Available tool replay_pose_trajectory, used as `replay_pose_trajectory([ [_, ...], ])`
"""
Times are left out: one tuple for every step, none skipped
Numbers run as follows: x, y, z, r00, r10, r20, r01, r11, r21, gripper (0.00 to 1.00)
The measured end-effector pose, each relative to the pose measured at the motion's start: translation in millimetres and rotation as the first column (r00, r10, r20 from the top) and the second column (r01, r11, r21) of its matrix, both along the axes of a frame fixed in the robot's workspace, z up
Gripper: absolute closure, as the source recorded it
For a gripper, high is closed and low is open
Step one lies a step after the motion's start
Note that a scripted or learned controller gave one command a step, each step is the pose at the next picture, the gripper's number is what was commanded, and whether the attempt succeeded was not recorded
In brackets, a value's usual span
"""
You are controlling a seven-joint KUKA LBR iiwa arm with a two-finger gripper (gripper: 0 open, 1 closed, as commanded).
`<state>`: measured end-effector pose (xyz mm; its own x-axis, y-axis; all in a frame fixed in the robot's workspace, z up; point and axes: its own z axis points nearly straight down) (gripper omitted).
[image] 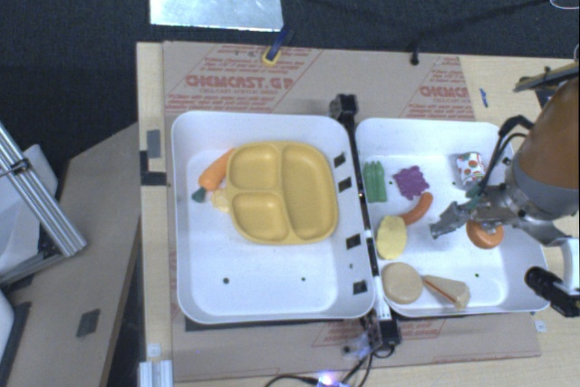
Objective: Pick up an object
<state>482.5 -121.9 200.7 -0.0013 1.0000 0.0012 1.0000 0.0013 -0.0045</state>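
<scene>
My gripper point(450, 220) hangs over the right bin point(435, 133), near its right side. Just left of it lies a red-orange sausage point(417, 209), and a round orange piece point(487, 237) sits at its right, partly under the wrist. Further left in that bin are purple grapes point(410, 180), a green piece point(374, 180) and a yellow oval piece point(391, 237). A tan round piece point(402, 282) and a tan wedge point(448, 290) lie near the front wall. A small patterned white cube point(469, 167) rests behind the gripper.
The left bin point(263, 304) holds a yellow divided plate point(276, 191) with a carrot point(215, 169) against its left rim. The raised divider point(355, 195) between the bins carries black clips. The arm's grey and orange body point(553, 159) covers the right bin's right edge.
</scene>
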Motion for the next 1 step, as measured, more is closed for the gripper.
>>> replay_pose_trajectory([
  [6.3,6.9,-57.7,1.000,0.000,0.000,0.000,1.000,0.001,0.00],
])
